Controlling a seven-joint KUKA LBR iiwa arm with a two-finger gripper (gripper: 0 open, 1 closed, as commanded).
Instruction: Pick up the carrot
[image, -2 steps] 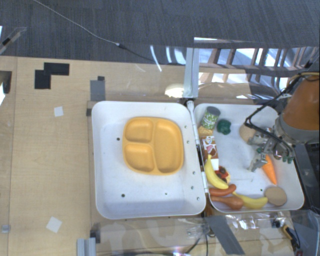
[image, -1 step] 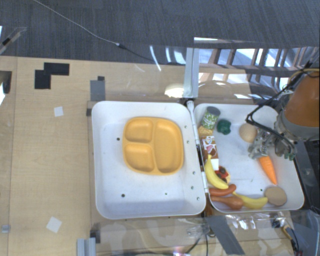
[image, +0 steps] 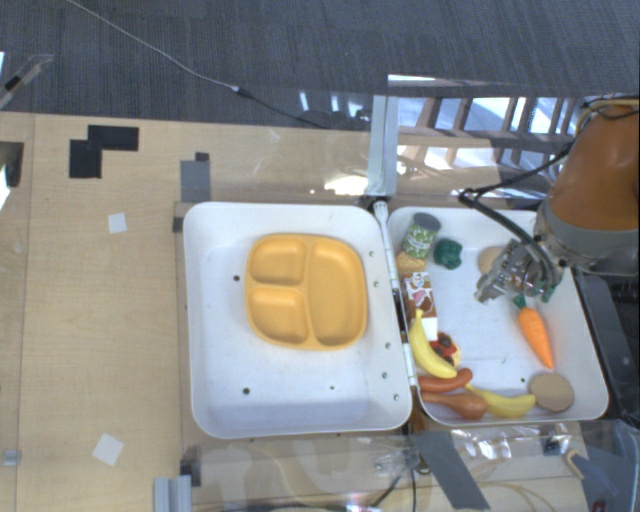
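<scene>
Gripper hovering at the carrot's leafy end in the right bin.

On the left, the left bin (image: 215, 400) is holding a yellow divided plate (image: 305, 290), which is sitting flat near its middle. Moving right, the right bin (image: 590, 400) is carrying a green-labelled can (image: 420, 241) and a dark green vegetable (image: 447, 253) near its far wall, a snack packet (image: 421, 296) along its left wall, and bananas (image: 432, 354), sausages (image: 445, 381) and a potato (image: 551, 391) crowding its near edge. Further right, the gripper (image: 512, 272) is hanging over the bin floor, and whether its jaws are spread or pressed together cannot be told. The carrot (image: 536, 335) is lying just below it near the bin's right wall, green top pointing up toward the gripper, nothing pinching it.
</scene>
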